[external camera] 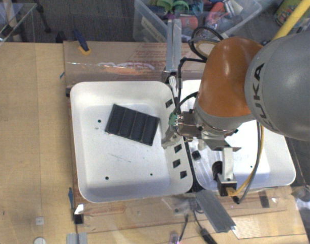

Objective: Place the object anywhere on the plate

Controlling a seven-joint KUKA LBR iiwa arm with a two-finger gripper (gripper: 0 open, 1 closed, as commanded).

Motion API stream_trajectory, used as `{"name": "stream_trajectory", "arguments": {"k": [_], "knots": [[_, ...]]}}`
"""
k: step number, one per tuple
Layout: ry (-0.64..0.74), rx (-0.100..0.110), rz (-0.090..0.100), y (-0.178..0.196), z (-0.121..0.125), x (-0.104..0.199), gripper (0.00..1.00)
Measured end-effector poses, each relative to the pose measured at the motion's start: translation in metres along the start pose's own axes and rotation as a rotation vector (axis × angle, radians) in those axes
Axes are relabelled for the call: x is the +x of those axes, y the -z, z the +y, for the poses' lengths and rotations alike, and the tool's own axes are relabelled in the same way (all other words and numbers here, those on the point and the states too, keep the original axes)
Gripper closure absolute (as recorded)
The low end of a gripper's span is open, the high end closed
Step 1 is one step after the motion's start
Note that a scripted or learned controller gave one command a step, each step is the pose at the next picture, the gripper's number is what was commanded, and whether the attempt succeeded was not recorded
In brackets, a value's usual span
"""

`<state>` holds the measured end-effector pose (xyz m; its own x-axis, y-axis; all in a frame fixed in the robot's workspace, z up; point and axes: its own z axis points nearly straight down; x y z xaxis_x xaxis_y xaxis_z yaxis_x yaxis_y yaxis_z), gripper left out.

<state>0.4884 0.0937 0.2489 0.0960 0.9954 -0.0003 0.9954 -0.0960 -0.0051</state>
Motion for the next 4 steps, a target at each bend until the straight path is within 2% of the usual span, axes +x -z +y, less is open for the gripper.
{"name": "stream_trajectory", "arguments": {"k": [1, 2, 3, 4], "knots": [[-0.001, 0.001, 0.000, 0.009, 0.000, 0.000, 1.00], [-0.032, -0.001, 0.000, -0.086, 0.053, 0.017, 1.00], [-0.032, -0.001, 0.000, -0.086, 0.053, 0.017, 0.00], [0.156, -0.003, 0.000, -0.003, -0.013, 0.038, 0.00]]}}
